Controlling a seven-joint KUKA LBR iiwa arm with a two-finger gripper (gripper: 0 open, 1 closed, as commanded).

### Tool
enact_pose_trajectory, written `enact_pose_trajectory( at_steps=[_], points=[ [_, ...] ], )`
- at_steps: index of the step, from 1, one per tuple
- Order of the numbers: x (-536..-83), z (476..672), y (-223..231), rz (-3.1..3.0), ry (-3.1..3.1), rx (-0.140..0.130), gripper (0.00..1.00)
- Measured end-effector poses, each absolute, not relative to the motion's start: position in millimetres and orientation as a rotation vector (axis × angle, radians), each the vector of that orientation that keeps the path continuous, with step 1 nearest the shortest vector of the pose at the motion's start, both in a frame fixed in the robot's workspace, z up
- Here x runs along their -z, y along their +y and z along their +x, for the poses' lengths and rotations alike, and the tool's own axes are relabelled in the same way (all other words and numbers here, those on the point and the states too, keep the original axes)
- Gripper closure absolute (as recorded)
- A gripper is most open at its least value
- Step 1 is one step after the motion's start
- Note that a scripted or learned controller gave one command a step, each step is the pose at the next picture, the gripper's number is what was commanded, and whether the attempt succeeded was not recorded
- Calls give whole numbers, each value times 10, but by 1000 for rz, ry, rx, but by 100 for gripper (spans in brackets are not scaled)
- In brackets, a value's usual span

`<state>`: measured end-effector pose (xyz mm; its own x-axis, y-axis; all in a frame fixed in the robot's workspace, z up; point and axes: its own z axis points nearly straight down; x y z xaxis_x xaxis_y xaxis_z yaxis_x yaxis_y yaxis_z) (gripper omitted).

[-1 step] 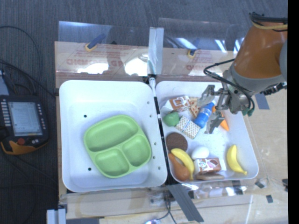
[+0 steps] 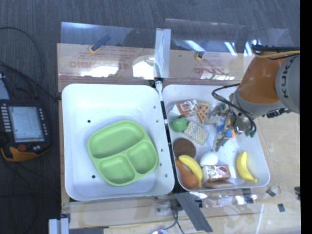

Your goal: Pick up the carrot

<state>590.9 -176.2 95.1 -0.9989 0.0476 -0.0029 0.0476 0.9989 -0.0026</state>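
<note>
Carrot (image 2: pixel 188 176) lies at the lower left corner of the right bin (image 2: pixel 261 139), an orange-brown shape mostly covered by the banana (image 2: pixel 191 164) that curves across its top, so only its lower end shows clearly, close against the bin's left wall and front rim. Just to its right sit a white egg (image 2: pixel 209 158) and a small printed carton (image 2: pixel 216 172), with a dark flat piece under the carton that is too hidden to name. A brown round cookie-like disc (image 2: pixel 184 146) lies just above the banana, a green round item (image 2: pixel 179 125) above that, and a square cracker (image 2: pixel 196 132) and a few printed snack packets (image 2: pixel 193 108) fill the upper middle of the bin. A second banana (image 2: pixel 244 166) rests near the lower right wall, well apart from the carrot. The gripper (image 2: pixel 223 135) hangs over the middle of the right bin, above and to the right of the egg; its fingers are tangled visually with cables and blue fittings, and I cannot tell how far the jaws stand apart or whether anything is between them. The arm's orange band (image 2: pixel 261 84) is cut off by the right side of the frame. The left bin (image 2: pixel 78 101) holds a green divided tray (image 2: pixel 123 151), with bare white floor around it. A teach pendant (image 2: pixel 23 126) lies at the left edge.
</note>
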Motion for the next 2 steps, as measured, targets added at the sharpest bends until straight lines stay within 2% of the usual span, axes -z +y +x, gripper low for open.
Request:
enact_pose_trajectory(
  at_steps=[1,2],
  points=[
    [-1054,5924,-1742,69,3135,8,100],
    [-2609,5977,-1062,30,3126,3,100]
  ],
)
